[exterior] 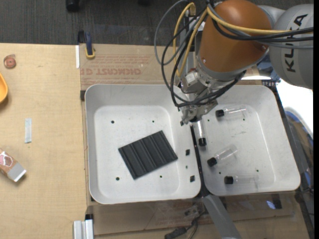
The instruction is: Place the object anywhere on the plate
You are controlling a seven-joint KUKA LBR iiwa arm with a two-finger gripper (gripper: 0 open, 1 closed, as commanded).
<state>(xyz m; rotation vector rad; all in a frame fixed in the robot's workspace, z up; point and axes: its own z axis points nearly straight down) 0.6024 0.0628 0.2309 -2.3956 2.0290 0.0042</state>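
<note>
- Nearest the camera in the right white bin (279, 133) lie clear plastic vials with black caps: one (238, 179) by the front wall, another (222, 156) further in.
- In the left white bin (99, 133) rests the dark grey ribbed rectangular plate (148, 154), flat and skewed.
- A third vial (199, 133) lies along the divider, cap toward the front, directly under the gripper (192, 117); it looks like the target.
- Judged light, rigid, smooth and prone to rolling; best pinched across the barrel's middle.
- A fourth vial (230, 113) lies further back.
- The arm leans in from the right, wrist pointing down; whether its jaws clasp the vial cannot be told.
</note>
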